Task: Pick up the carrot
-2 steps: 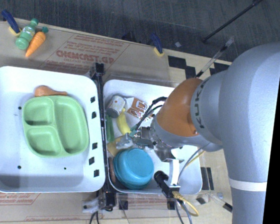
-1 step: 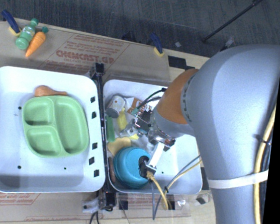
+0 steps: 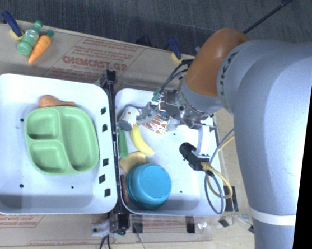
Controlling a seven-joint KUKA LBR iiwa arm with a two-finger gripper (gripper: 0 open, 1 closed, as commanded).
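The carrot (image 3: 39, 48) is seen at the upper left of the frame, on the brown desk (image 3: 91, 57) outside both bins. It is a small orange cone with a green top, lying at a slant with the top toward the upper right. It lies just beside a green toy (image 3: 26, 41), and a blue clip (image 3: 11, 23) is near both.

The arm (image 3: 259, 111) is seen reaching in from the right, grey and smooth, with its orange band (image 3: 212, 57) bent over the upper part of the right bin (image 3: 190, 190). The hand (image 3: 155, 118) is placed low over that bin's upper left part, well apart from the carrot. Whether the hand is released or clenched cannot be told, and nothing is seen to be grasped.

Both bins are shallow, white and round-cornered. In the left bin (image 3: 2, 181) a pale green plate (image 3: 61, 139) with three compartments is laid, and an orange-brown thing (image 3: 53, 102) is partly hidden behind its upper edge. In the right bin a curved yellow banana (image 3: 141, 140) is seen just below the hand, and a round blue bowl (image 3: 149, 185) is set at the lower left.
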